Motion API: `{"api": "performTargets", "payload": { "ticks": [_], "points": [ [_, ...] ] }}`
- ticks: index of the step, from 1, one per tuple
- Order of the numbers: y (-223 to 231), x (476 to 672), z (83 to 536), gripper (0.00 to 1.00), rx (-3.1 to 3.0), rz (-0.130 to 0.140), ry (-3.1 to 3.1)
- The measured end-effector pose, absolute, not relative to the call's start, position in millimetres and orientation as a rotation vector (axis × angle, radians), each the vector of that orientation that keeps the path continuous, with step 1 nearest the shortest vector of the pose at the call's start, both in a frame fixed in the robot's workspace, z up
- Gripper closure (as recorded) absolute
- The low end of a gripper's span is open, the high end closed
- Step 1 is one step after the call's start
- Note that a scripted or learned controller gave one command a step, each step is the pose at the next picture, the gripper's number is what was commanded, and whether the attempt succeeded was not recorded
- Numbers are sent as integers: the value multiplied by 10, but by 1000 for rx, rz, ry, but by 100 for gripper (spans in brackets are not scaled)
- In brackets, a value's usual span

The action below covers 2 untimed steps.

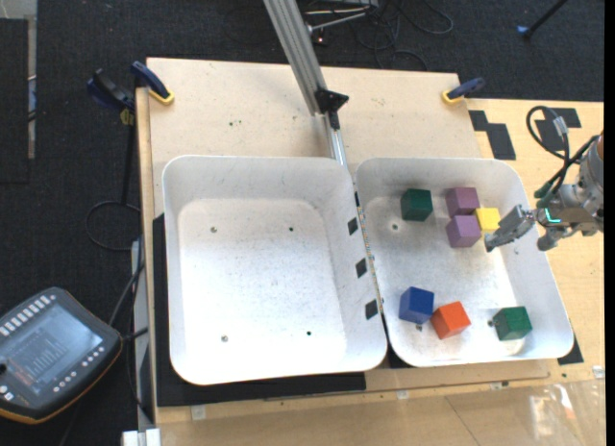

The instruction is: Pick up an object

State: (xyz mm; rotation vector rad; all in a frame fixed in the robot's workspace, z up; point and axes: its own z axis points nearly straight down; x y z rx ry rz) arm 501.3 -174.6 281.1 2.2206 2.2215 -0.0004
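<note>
Since nothing sits between the fingers of the tool point(506, 231), I judge I am at the approach step; the fingers look parted, poised over the right shallow white plastic bin point(538, 281), just beside the small yellow cube point(488, 218). Next I would need to lower squarely over one block. Nearest in that bin lie a blue cube point(416, 304), an orange cube point(451, 319) and a green cube point(512, 322); farther, two purple cubes point(463, 215) and another dark green cube point(416, 205). The left bin point(183, 271) lies beside it on the pale worktop point(250, 108).

No legible text, label, brand or number is seen; the handheld pendant's screen point(50, 343) is too blurred.
</note>
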Motion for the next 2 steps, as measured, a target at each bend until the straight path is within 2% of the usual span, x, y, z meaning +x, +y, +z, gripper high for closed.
{"api": "performTargets", "payload": {
  "ticks": [2],
  "points": [
    [-1627,4916,1859,0,2222,0,2219]
  ]
}}
